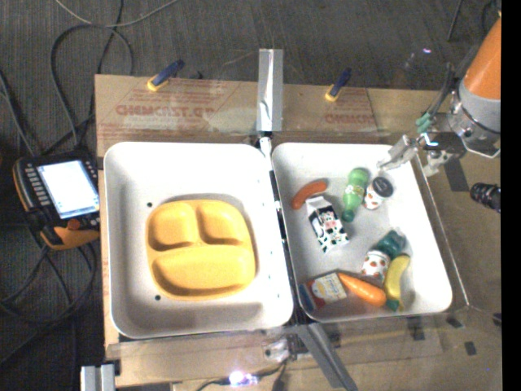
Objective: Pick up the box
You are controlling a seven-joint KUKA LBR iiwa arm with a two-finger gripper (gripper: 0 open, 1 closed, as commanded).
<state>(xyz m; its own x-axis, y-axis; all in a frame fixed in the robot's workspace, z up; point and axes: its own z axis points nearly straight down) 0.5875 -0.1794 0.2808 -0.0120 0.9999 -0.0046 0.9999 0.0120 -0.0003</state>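
A white box with black spots (pixel 327 225) lies tilted in the middle of the right bin (pixel 435 243). A smaller flat box with a red label (pixel 325 288) lies at that bin's front edge, touching a carrot (pixel 363 290). My gripper (pixel 412 158) hangs over the bin's back right corner, well to the right of and behind the spotted box. Its fingers (pixel 393 156) stand open with nothing between them.
Around the spotted box lie a red sausage (pixel 310 191), a green bottle (pixel 353 191), a small round white toy (pixel 378 190), a teal item (pixel 391 243), a spotted ball (pixel 374 263) and a yellow banana (pixel 396 277). The left bin (pixel 122 218) holds a yellow divided plate (pixel 201 247).
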